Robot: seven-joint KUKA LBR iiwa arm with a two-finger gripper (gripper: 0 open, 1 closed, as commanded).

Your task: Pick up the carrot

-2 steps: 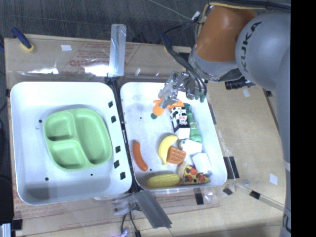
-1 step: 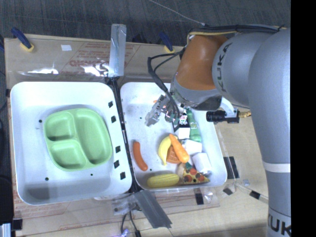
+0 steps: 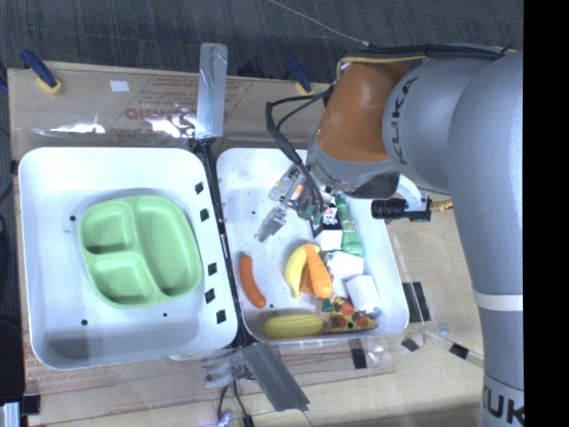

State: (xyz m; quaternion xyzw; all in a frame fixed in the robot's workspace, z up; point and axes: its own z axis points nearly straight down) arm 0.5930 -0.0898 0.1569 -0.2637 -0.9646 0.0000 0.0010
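Claw: the gripper (image 3: 277, 205) hangs over the upper middle of the right bin (image 3: 233, 172), below the arm (image 3: 444, 132) with its orange band.
Claw opening: two pale fingers (image 3: 269, 224) can be made out, slanting down and to the left, with a narrow gap between them; the claw looks slightly open.
Claw hold: nothing sits between the fingers; the tips appear over bare white bin floor, and the slanted view does not settle whether they touch it.
Carrot position: the carrot (image 3: 317, 272) lies in the lower middle of the right bin, below and to the right of the claw, apart from it.
Carrot neighbours: it leans against the banana (image 3: 294, 270) on its left; white blocks (image 3: 351, 274) sit just to its right; the corn cob (image 3: 293, 326) lies below it along the bin's near wall.
Carrot look: orange, short and tapered, running roughly top to bottom with a slight tilt, smooth and a little glossy.
Other items: a red-orange sausage (image 3: 252, 281) lies alone to the left of the banana; a green bottle (image 3: 347, 225) rests under the wrist; a colourful patterned piece (image 3: 348, 314) sits by the corn.
Left bin: the left bin (image 3: 36, 238) holds a green divided plate (image 3: 139, 248).
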